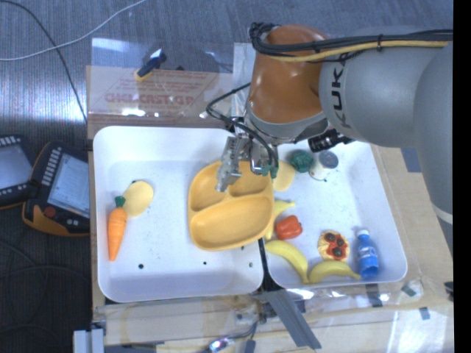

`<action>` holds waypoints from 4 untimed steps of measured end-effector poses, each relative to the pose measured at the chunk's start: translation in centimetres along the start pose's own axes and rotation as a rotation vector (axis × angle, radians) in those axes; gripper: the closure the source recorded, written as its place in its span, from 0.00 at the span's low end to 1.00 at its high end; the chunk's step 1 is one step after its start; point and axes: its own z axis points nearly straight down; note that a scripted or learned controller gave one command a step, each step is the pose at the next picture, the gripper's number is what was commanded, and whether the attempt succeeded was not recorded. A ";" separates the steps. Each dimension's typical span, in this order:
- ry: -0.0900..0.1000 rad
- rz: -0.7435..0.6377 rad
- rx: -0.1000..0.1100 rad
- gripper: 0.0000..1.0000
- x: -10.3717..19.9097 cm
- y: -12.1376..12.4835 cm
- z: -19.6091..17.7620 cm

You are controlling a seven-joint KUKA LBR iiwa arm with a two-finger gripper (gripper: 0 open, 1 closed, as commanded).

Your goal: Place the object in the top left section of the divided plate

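Arm (383, 87) overhead, reaching from the right, with gripper (243, 164) hung low over the top left section of the plate (221, 230); could not tell whether open or shut, or holding anything. Saw a green piece (273, 172) just beside it at the plate's rim, perhaps the object. Judged it light, hard, slick plastic, best pinched across its middle.

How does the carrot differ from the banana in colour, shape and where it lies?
The carrot is orange with a green top; the banana is yellow. The carrot is straight and tapered, while the banana is bent into a curve. The carrot lies in the left bin near its left wall, and the banana lies in the right bin along its near edge. Both rest loose on a white bin floor, apart from the divided plate.
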 end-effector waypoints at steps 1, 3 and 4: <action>0.000 0.000 0.001 0.00 0.0 0.0 0.0; 0.002 0.373 0.004 0.00 11.4 -8.1 -4.4; -0.002 0.621 0.005 0.00 12.0 -1.8 -13.2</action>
